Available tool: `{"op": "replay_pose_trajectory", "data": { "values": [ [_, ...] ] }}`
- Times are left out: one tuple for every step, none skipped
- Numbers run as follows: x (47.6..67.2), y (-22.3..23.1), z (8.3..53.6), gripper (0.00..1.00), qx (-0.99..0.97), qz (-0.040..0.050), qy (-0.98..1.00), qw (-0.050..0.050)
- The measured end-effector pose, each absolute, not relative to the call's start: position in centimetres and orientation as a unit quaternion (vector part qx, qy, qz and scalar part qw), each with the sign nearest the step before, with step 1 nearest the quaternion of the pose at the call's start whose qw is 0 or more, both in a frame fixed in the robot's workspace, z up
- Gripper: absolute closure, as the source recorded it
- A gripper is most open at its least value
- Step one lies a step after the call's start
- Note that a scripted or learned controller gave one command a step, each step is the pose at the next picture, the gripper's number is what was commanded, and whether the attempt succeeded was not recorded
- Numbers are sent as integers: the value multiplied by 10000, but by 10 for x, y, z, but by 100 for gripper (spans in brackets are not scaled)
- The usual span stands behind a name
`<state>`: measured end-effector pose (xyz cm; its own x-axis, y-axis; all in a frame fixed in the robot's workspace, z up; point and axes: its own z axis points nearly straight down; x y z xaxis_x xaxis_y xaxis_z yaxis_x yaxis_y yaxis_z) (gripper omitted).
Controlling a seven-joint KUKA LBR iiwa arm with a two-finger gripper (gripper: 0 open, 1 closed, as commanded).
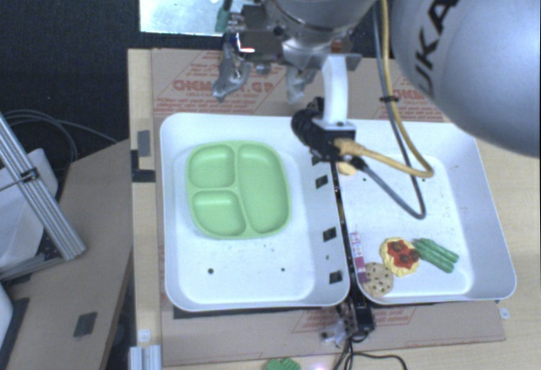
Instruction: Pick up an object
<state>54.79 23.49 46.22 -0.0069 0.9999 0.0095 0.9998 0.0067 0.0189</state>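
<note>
My gripper hangs high over the back rim of the left bin, open, with nothing between its two grey fingers. Below it a light green divided plate lies flat in the left bin. In the front of the right bin sit a yellow and red toy food piece, a bunch of green beans touching it, and a round cookie. A small yellowish thing near the divider is mostly hidden under the cables.
Yellow and grey cables droop from the wrist across the back of the right bin. The arm's large grey body covers the upper right. A metal frame stands off the bench to the left.
</note>
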Motion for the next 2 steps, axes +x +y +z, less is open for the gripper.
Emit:
{"op": "replay_pose_trajectory", "data": {
  "values": [
    [508,210,345,0,7072,-51,7070,-24],
    [485,123,268,0,7099,-45,7043,-12]
  ]
}}
